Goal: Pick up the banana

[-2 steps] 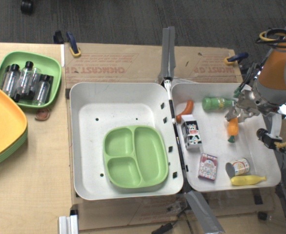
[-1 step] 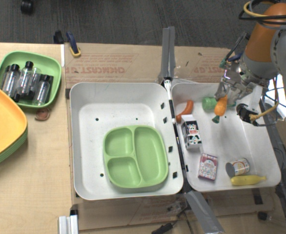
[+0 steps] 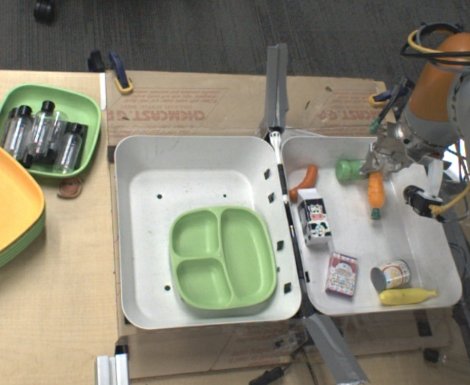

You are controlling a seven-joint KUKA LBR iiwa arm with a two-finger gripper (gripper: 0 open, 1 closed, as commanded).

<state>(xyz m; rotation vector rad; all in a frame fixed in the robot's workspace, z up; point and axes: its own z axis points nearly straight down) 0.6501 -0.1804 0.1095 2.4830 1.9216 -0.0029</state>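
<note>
Gripper (image 3: pixel 377 160) positioned over the far part of the right bin (image 3: pixel 442 251), at the arm's end. An orange carrot-shaped item (image 3: pixel 375 195) lies directly beneath it, touching or nearly so; contact cannot be confirmed. A green object (image 3: pixel 349 169) sits just to its left. Banana (image 3: pixel 407 296) lies well apart, at the near edge, with a small can (image 3: pixel 391 275) just beside it. A divided green tray (image 3: pixel 222 257) occupies the left bin (image 3: pixel 135 239), far left of the gripper.
</note>
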